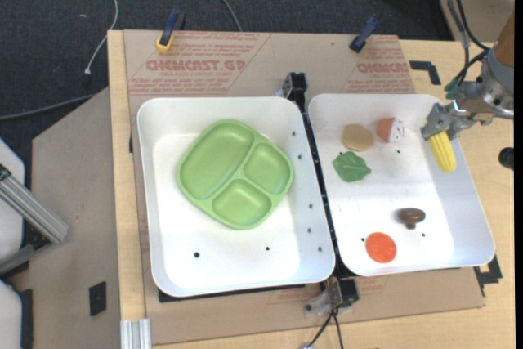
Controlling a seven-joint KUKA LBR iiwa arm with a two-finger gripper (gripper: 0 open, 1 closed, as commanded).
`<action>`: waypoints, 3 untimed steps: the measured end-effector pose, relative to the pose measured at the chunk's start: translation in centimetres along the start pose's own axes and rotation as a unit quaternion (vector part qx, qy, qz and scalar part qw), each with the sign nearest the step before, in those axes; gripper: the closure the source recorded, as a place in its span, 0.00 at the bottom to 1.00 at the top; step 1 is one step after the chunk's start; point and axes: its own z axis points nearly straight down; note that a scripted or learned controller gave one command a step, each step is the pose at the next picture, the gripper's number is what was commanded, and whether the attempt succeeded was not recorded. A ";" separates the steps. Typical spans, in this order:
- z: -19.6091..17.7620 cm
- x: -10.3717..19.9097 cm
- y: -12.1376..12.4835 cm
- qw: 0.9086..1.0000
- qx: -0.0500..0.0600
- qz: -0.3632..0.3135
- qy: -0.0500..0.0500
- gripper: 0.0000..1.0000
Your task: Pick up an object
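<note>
At the right bin's (482,237) far right rim, the pincer (440,127) sits low over a yellow corn cob (444,151), whose upper end lies right at its tips while the rest of the cob stretches down along the bin wall. Whether the fingers are spread or closed on the cob cannot be told from this slant, so no hold can be claimed. The cob lies hard against the wall, which probably explains the arm's (500,69) approach from the right edge of the worktop (82,200).

The other candidates lie apart across the same bin: a tan disc (357,136) and a small red-and-white piece (389,129) near the far side, a green leaf (352,167) just below them, a brown piece (410,217) and an orange-red round (381,247) toward the near rim. Their spacing leaves room for fingers around each.

The left bin (155,176) holds a green divided tray (235,173), lying flat and turned at an angle, well away from the arm. Blue clamps (170,29) pin the board under both bins, presumably so that the bins stay put during grasps.
</note>
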 end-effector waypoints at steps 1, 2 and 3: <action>-0.3 4.3 -0.9 1.000 0.004 -0.002 0.002 1.00; 0.2 10.1 -1.8 1.000 0.004 -0.002 0.003 1.00; 0.7 15.5 -2.2 1.000 0.004 -0.002 0.002 1.00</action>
